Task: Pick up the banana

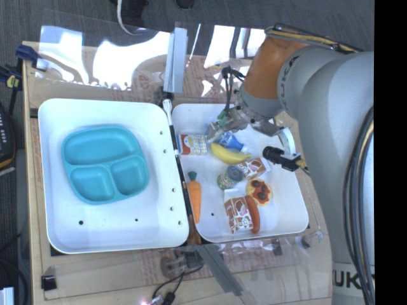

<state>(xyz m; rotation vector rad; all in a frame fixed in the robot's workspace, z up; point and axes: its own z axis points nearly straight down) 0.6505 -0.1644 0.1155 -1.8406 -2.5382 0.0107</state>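
Note:
The yellow banana (pixel 227 154) lies in the right bin (pixel 292 218), near its middle, partly over a blue packet (pixel 234 142). My gripper (pixel 219 127) hangs just above and to the left of the banana, over the upper part of the right bin. The fingers point down and to the left, close to the banana's far end. Nothing shows between them.
The right bin also holds a carrot (pixel 194 197), a small carton (pixel 193 145), a green-lidded can (pixel 227 179), a pizza slice (pixel 259 192), a hot dog (pixel 253 213) and a patterned box (pixel 236 214). The left bin (pixel 51 227) holds a teal divided tray (pixel 105 162). The arm covers the right side.

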